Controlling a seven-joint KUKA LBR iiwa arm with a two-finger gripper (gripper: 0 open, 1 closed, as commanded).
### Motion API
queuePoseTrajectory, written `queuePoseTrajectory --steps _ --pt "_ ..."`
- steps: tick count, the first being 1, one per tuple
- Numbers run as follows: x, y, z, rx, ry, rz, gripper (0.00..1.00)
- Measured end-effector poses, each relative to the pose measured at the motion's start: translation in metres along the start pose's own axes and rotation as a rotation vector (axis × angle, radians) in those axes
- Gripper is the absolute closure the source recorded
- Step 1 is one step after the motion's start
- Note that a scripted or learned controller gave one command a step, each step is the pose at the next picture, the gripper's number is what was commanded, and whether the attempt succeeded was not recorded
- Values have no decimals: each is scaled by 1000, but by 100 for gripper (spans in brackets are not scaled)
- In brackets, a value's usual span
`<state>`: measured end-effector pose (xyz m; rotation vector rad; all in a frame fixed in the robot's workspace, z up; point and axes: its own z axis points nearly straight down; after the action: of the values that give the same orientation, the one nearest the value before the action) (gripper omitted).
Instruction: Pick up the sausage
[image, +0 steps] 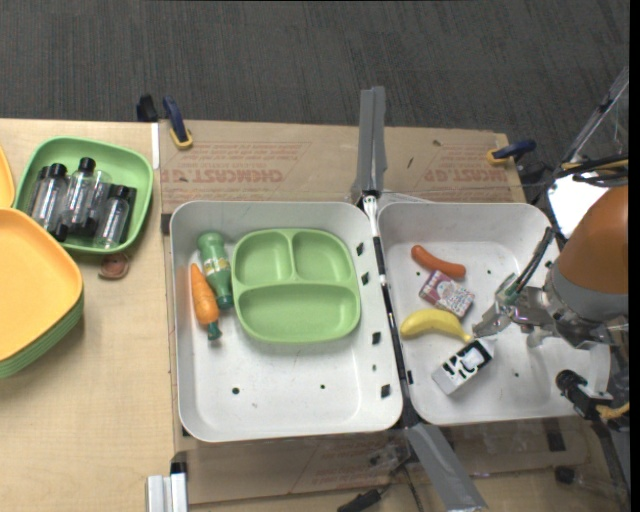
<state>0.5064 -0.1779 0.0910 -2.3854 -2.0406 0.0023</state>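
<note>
Bench seen from above at a slant. Two white bins side by side: left bin (200, 400), right bin (520, 400).

Right bin contents: the sausage (438, 261) lies in the upper left part, orange-red, slightly tilted, resting flat on the floor. Just below it is a small pink packet (446, 294), near the sausage but apart from it as far as I can tell. Below that a banana (434, 323), curved, near the bin's left wall. Lower still a black-and-white carton (462, 366), lying tilted (label too small to read).

Left bin contents: a green divided plate (296, 284) with three compartments, near the upper middle. Just left of it a green bottle (214, 265) and a carrot (205, 298), lying alongside each other by the left wall.

The arm (600, 260) enters from the right, orange band visible. The gripper (502, 312) sits low over the right bin's right half, just right of the banana and above the carton, well apart from the sausage. Fingers appear slightly parted with nothing between them.

Outside the bins, left side of the bench: a green tray (135, 165) holding several small dark-capped bottles (80, 200), and a stack of orange plates (35, 300) at the frame's edge.
</note>
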Motion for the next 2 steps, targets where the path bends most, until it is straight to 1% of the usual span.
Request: queuePoseTrajectory --steps 2 --pt "0 0 0 0 0 0 0"
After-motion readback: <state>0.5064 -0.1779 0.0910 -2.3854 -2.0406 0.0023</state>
